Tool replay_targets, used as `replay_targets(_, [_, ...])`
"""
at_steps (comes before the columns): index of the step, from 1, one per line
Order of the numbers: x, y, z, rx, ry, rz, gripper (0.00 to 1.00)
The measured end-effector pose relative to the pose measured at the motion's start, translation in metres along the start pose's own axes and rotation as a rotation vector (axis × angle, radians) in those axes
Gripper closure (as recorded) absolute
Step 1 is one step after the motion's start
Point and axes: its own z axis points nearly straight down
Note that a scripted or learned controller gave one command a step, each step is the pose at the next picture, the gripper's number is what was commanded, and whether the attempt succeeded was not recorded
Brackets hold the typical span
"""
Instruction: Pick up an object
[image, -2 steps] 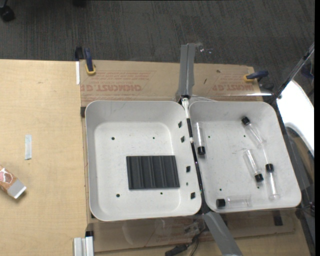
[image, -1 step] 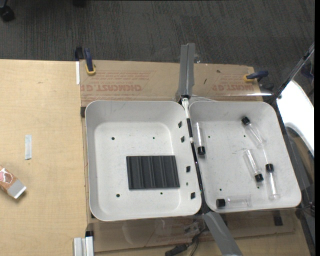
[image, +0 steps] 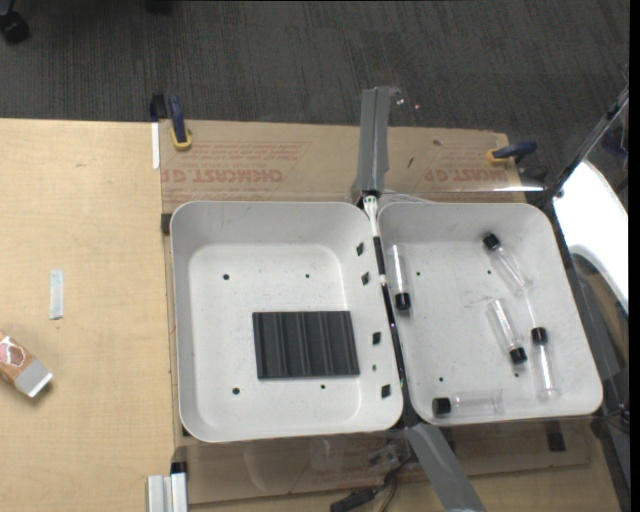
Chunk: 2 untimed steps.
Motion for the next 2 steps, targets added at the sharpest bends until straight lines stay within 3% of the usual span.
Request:
replay_targets(1, [0.0338, 0.0142, -0.0003, 0.000, 0.001, 0.000, 1.00])
replay_targets(2, [0.0360, 0.0140, -0.0008, 0.000, 0.002, -0.001, 1.00])
